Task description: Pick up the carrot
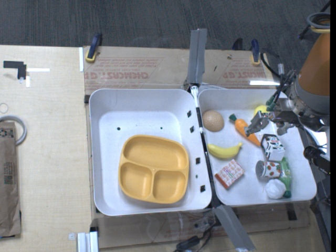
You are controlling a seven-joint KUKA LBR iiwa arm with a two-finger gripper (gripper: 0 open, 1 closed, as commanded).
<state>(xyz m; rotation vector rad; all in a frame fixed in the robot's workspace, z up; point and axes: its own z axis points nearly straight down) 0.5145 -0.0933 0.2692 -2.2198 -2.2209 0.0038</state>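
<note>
— What's behind the bench?
— Dark grey carpet (131,12) along the top.
— And the bench (42,140) itself?
— Pale wood, with brown cardboard (142,70) (red lettering) clamped by blue clips (94,45).

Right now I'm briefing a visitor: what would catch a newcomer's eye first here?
The big yellow divided plate in the left bin stands out first. In the right bin, the tool hangs right by the orange carrot, with a banana nearby.

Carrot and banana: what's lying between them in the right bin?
Nothing: the camera view shows bare white bin floor between the carrot and the banana. The end effector sits at the carrot's far side.
</note>
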